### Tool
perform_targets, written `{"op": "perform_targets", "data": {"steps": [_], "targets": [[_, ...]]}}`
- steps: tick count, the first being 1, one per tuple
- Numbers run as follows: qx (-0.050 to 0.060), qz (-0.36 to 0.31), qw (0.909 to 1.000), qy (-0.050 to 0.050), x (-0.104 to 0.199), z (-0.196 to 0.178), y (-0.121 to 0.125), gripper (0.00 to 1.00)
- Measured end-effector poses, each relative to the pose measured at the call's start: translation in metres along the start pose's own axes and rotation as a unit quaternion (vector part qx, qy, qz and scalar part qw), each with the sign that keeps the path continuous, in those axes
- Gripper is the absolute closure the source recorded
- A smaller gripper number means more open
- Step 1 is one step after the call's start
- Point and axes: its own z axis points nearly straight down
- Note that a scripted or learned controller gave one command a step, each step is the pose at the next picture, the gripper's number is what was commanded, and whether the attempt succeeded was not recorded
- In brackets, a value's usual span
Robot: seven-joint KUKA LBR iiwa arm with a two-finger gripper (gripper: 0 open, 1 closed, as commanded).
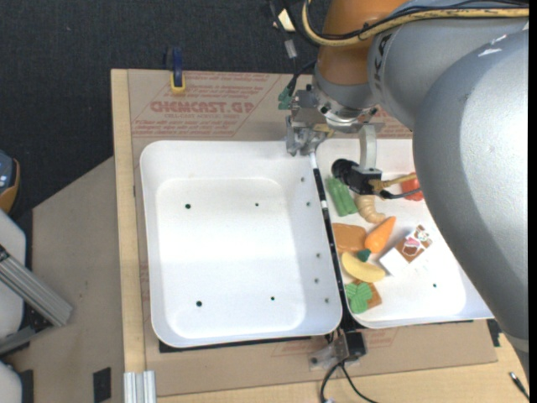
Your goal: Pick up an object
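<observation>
My gripper (300, 143) hangs over the far rim where the two bins meet, above and to the left of the pile of objects. In the right bin (436, 305) lie several small things. A green piece (340, 197) and a beige piece (367, 209) sit nearest the gripper. Toward the front lie an orange carrot (380, 233), a yellow banana (362, 268) and a white and brown box (409, 245). A red piece (410, 188) lies partly under the arm. I see nothing between the fingers.
The left bin (159, 225) stands beside the right one, and their rims meet in a dark seam (323, 217). A blue and yellow clamp (176, 67) holds the brown board at the back. The big grey arm (470, 124) covers the right bin's far right part.
</observation>
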Motion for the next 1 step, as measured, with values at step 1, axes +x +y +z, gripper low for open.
{"op": "perform_targets", "data": {"steps": [1], "targets": [[0.0, 0.001, 1.0, 0.0, 0.0527, -0.0186, -0.0004, 1.0]]}}
